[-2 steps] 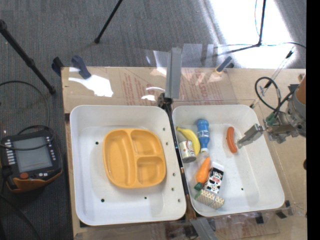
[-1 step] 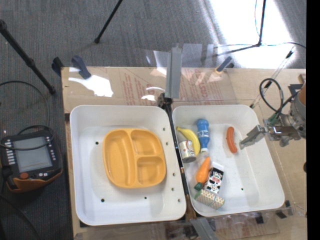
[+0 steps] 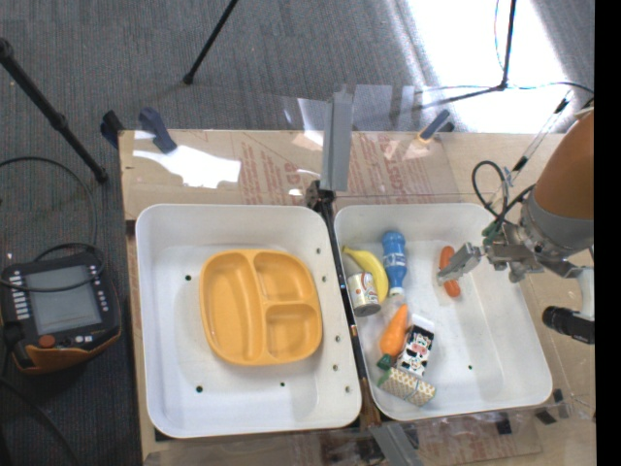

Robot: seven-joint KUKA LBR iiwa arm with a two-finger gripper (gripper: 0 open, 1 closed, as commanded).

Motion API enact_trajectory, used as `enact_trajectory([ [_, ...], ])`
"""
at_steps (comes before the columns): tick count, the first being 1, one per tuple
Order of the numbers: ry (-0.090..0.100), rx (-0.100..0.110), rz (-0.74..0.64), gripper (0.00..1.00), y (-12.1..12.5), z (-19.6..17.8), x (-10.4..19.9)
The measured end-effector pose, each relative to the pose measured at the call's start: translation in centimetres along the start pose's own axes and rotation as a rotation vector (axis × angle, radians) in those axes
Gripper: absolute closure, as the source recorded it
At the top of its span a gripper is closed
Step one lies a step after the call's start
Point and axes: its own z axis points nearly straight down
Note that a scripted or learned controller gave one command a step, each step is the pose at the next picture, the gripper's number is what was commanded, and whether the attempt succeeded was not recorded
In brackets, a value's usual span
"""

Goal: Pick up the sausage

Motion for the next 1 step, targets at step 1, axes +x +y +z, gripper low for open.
enact_trajectory([
  [1, 0.008, 0.003, -0.078, 0.0, 2.21, 8.35, 0.1],
])
